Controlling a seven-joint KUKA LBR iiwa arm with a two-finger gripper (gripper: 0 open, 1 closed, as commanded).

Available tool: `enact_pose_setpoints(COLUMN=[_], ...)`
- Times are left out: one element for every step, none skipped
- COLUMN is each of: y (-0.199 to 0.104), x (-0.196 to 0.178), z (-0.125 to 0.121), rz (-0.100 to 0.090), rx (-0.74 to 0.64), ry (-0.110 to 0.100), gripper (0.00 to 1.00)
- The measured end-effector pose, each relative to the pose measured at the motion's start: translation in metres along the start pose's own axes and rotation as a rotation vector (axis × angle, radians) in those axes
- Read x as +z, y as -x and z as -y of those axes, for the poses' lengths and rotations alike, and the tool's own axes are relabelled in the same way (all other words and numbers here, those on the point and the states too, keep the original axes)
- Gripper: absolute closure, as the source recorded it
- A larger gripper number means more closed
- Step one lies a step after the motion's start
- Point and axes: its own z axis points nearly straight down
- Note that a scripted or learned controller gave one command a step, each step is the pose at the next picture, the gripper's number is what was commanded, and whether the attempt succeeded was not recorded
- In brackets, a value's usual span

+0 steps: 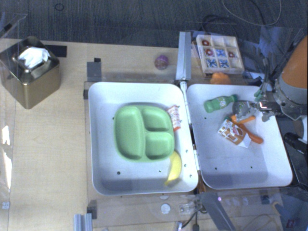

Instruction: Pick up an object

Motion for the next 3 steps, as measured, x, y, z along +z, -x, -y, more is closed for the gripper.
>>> enact_pose_setpoints(y=[-0.019,-0.020,-0.099], x=[0.110,0.097,0.020], z=[-0.016,-0.019,-0.061], rz=[0.001,0.002,0.000], rx=[-0.094,-0.096,-0.322], ry=[0.004,0.014,0.004], gripper=[0.00,1.00,1.00])
